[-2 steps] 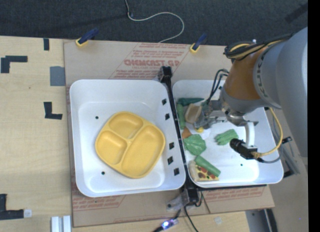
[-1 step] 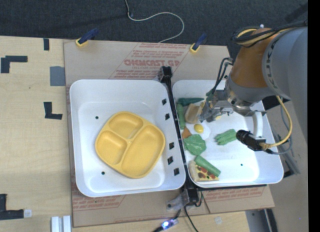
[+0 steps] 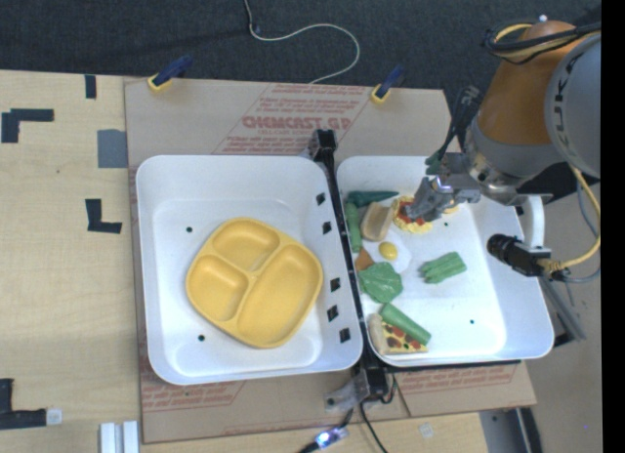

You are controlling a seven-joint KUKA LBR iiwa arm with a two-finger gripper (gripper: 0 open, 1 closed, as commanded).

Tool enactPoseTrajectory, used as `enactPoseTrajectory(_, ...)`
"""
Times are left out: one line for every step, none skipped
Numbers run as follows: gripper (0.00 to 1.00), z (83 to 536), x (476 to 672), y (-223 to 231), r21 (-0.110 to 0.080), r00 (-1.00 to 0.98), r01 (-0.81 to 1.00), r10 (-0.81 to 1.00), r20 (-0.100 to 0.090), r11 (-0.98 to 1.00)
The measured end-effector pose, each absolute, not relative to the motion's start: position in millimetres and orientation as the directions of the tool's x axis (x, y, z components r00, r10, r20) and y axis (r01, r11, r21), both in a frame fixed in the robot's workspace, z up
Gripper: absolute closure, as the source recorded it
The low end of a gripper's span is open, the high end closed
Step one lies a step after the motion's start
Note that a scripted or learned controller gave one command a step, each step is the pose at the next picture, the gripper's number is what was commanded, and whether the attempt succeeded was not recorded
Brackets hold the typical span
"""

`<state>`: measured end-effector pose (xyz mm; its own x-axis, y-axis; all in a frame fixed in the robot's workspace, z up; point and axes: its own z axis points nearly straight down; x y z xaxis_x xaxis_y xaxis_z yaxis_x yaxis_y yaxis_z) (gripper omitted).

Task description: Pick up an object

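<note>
Camera view: a small red and yellow toy (image 3: 418,220) lies near the back of the right bin (image 3: 508,334), beside a green block (image 3: 441,267). The gripper (image 3: 426,203) hangs just over the toy; whether it grips cannot be told.

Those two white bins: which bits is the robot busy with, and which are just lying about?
In the job:
- gripper
- red and yellow toy under it
- green toy pieces nearby

Lying about:
- yellow divided plate
- white cable
</note>
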<state>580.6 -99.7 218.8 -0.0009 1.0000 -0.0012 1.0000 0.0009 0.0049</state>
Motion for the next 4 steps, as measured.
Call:
enactPoseTrajectory(1.00,224.4,580.8,-99.1,-0.001,-0.001,1.000,1.000,0.000,0.001)
enactPoseTrajectory(1.00,222.8,588.1,-34.6,-0.001,-0.008,1.000,1.000,0.002,0.008)
enactPoseTrajectory(1.00,213.1,601.4,18.3,-0.002,-0.007,1.000,1.000,0.001,0.007)
enactPoseTrajectory(1.00,225.4,606.0,11.8,-0.001,-0.003,1.000,1.000,0.000,0.003)
